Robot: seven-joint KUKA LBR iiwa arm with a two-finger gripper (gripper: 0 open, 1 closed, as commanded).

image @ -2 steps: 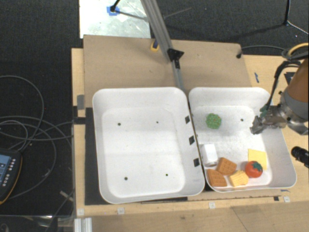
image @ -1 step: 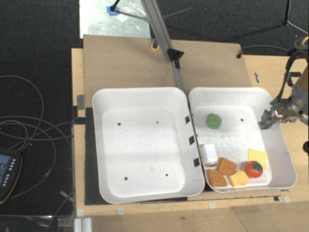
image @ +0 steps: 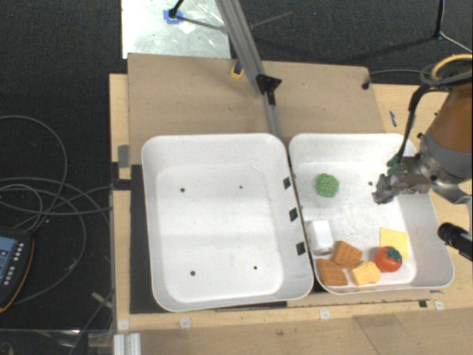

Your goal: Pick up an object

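Note:
My gripper (image: pixel 383 194) hangs over the right side of the right bin (image: pixel 355 145), its tip pointing left, with nothing visible between its fingers. A green bumpy ball (image: pixel 327 185) lies to its left in the middle of the bin. Along the bin's near edge lie a white block (image: pixel 321 235), two orange waffle-like pieces (image: pixel 346 254) (image: pixel 332 273), a yellow-orange cracker (image: pixel 366 273), a red tomato (image: pixel 389 259) and a yellow cheese wedge (image: pixel 395 239). The gripper stands above and apart from all of them.
The left bin (image: pixel 216 220) lies beside the right one, joined by black clips. A grey camera pole (image: pixel 244 35) slants over the bench at the back. Cables and a pendant lie on the floor at left.

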